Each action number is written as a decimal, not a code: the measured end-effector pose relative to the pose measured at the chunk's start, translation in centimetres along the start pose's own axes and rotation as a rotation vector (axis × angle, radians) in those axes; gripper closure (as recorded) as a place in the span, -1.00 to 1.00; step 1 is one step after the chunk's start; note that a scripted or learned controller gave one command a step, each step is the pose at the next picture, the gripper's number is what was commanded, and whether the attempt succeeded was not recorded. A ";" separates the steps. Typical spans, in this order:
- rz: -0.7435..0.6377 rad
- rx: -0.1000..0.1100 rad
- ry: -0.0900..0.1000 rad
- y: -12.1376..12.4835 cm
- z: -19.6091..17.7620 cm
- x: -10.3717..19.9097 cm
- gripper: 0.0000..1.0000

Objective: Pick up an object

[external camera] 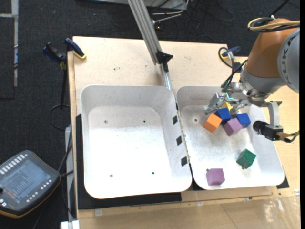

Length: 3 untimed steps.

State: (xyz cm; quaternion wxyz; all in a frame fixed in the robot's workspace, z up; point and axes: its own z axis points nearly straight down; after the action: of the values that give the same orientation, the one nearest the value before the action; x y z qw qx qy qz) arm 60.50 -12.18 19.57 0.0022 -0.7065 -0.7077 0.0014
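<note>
My gripper (pixel 217 104) reaches into the right bin (pixel 267 175) from the right and hangs low over a tight cluster of blocks. In that cluster an orange cube (pixel 213 122) lies at the left, with a blue cube (pixel 223 114) just behind it. A purple cube (pixel 233 126) and a second blue cube (pixel 243 119) sit to the right, and a bit of yellow block (pixel 229 107) peeks out under the wrist. The gripper stands just above the orange and blue cubes. Whether it touches them is hidden.
A green cube (pixel 246 158) and another purple cube (pixel 215 176) lie apart near the right bin's front. The left bin (pixel 95 99) adjoins it across a shared rim. A slanted metal pole (pixel 145 25) stands behind the bins. A teach pendant (pixel 24 182) rests at lower left.
</note>
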 end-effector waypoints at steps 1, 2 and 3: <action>0.001 -0.004 -0.001 0.1 -0.2 0.0 -1.00; 0.002 0.002 0.000 -0.1 6.2 0.0 -1.00; 0.002 -0.026 -0.007 0.5 7.3 -0.2 -1.00</action>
State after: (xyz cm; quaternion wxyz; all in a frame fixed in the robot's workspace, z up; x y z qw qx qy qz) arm 60.97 -12.37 12.27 -0.0093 -0.7071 -0.7070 -0.0052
